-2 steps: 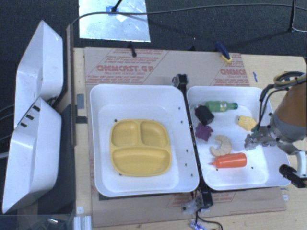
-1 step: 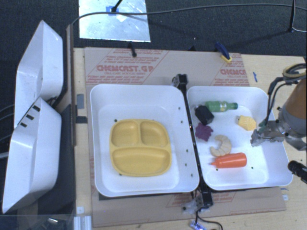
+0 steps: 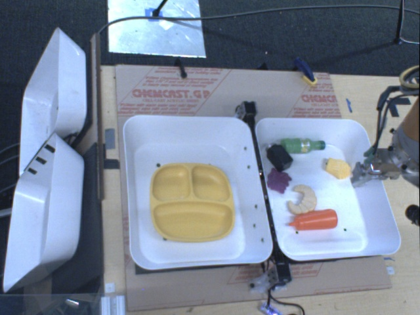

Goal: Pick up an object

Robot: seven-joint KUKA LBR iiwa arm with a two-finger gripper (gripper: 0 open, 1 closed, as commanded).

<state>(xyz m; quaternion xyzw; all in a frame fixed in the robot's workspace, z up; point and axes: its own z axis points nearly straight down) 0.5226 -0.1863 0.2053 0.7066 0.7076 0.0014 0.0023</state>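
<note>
So the bench had 2 white bins side by side, sitting on a cardboard sheet [image 3: 197, 87] with red print on it. The left bin [image 3: 141, 149] held just a yellow divided plate [image 3: 191, 201] with 3 compartments, lying flat around the middle of it. The right bin [image 3: 387, 235] had all the small stuff: a green bottle [image 3: 303, 146] lying on its side up at 12 o'clock, a black block [image 3: 279, 157] just beside it at about 10 o'clock, a purple bit [image 3: 278, 180] near the left wall at 9 o'clock, a pale croissant-shaped piece [image 3: 303, 199] roughly dead center, and an orange carrot-looking thing [image 3: 314, 220] lying sideways at 6 o'clock, just below the croissant piece. A yellow lump [image 3: 338, 168] sat toward 2 o'clock. The arm [image 3: 408, 136] came in from the right side, and the gripper [image 3: 366, 171] was at the bin's 3 o'clock edge, right over the right wall, near the yellow lump but apart from it. Honestly I couldn't tell whether its hand was wide or narrow, it was too small and blurry at that spot, and nothing was visibly held in it. Everything in the bin was resting on the floor of it. A blue clamp [image 3: 305, 71] sat on the bench at the top edge, above the right bin.
</note>
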